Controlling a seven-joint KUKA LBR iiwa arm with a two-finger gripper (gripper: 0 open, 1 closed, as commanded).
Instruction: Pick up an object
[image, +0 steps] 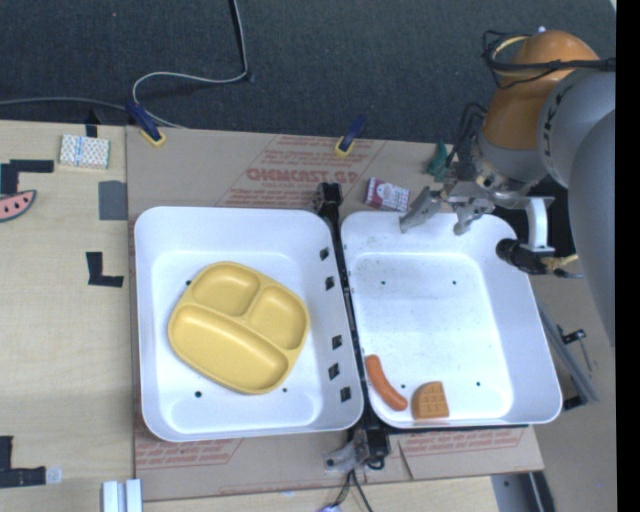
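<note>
The sausage (386, 384) and waffle (430, 400) lie at the near edge of the right bin (520, 330). The gripper (440, 213) hangs spread and empty over the far edge. It must reach down to one.

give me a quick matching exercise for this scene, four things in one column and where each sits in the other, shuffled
Things:
1. yellow divided plate
2. hot dog
3. waffle piece
4. gripper

Places:
A. over the far rim of the right bin
B. near edge of the right bin, close to its left wall
C. in the left bin
D. near edge of the right bin, just right of the hot dog

Pairs: 1-C, 2-B, 3-D, 4-A
</note>
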